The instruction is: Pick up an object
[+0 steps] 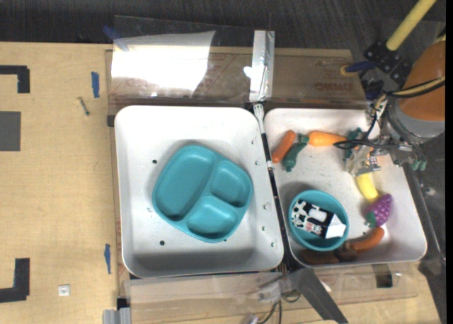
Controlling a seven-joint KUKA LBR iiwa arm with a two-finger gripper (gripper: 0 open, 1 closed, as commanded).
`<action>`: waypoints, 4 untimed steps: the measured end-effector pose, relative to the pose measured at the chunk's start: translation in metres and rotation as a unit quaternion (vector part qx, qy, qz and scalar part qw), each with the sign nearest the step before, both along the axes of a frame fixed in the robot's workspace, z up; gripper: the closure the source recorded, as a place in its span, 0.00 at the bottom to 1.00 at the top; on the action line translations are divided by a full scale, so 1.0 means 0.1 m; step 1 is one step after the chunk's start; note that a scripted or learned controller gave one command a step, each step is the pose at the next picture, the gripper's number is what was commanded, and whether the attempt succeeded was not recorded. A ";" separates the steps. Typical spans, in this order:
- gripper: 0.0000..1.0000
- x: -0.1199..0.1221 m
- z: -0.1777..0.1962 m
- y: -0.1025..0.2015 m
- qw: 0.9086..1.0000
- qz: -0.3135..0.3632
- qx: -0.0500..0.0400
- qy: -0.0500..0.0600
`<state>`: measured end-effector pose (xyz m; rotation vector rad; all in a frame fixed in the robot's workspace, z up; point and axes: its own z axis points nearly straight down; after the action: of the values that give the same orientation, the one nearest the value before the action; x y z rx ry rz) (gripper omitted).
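The right bin (pixel 318 174) holds several small toy foods. An orange carrot (pixel 325 139) and a red-orange piece (pixel 284 147) lie near its far left corner. A yellow piece (pixel 367 187), purple grapes (pixel 381 209) and an orange sausage-like piece (pixel 364 241) sit along the right side. A teal bowl (pixel 300 234) at the front contains a black-and-white item (pixel 316 218). My gripper (pixel 364 160) hangs low over the bin's far right part, just above the yellow piece, with cables around it.
In the left bin (pixel 134 131) lies a teal divided plate (pixel 203 192). A clear plastic sheet (pixel 163 68) and a metal bracket (pixel 262 68) are behind the bins. The arm's orange band (pixel 428 82) sits over the right bin's far right corner.
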<state>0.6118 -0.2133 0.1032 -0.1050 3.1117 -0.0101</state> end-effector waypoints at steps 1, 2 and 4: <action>1.00 0.56 -0.15 -0.09 0.998 -0.065 0.003 0.008; 0.00 0.50 -0.15 -0.12 0.998 -0.066 0.004 0.023; 1.00 -0.15 -0.01 -0.09 0.993 -0.120 0.003 0.001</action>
<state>0.5965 -0.2224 0.1027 0.2704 3.1050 -0.0053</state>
